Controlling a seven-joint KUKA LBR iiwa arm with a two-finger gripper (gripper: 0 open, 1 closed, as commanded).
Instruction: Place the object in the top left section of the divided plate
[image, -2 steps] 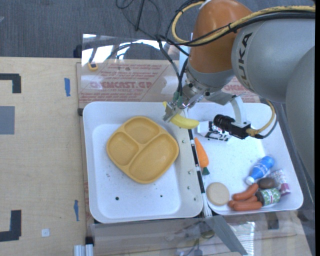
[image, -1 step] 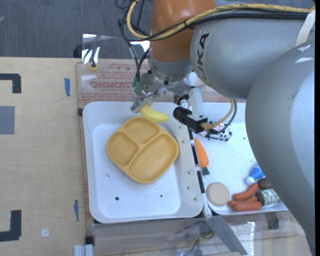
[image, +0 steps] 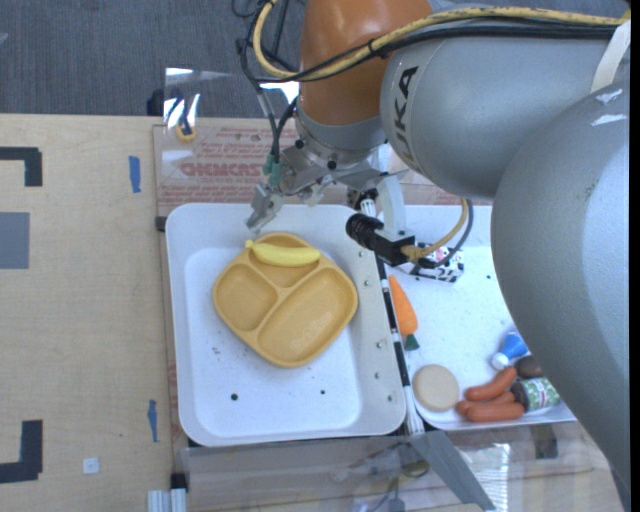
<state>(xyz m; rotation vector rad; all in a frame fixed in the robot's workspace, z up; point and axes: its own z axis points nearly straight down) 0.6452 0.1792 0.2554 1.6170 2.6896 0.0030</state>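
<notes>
Grey arm with orange band reaches in from the right, wrist over the far edge of the left shallow white bin (image: 200, 400). Two-finger gripper (image: 262, 212) hangs just above and beside the far rim of the yellow divided plastic plate (image: 300, 330); whether its fingers are spread or pressed together cannot be told from this angle, and nothing is seen between them. Yellow toy banana (image: 285, 254) lies on its side in the plate's far section, near the rim, just below the gripper and apart from it. Plate sits in the left bin, toward its far half, three sections visible, the other two bare. Right shallow white bin (image: 470, 300) holds an orange toy carrot (image: 402, 305) lying along the divider between bins, a round beige disc-shaped biscuit (image: 436, 386) at the near corner, two reddish-orange toy sausages (image: 492, 397) just beside it, and a small blue-and-white piece (image: 509, 349) near the arm's edge. Pale wooden bench (image: 80, 300) lies left of the bins.
</notes>
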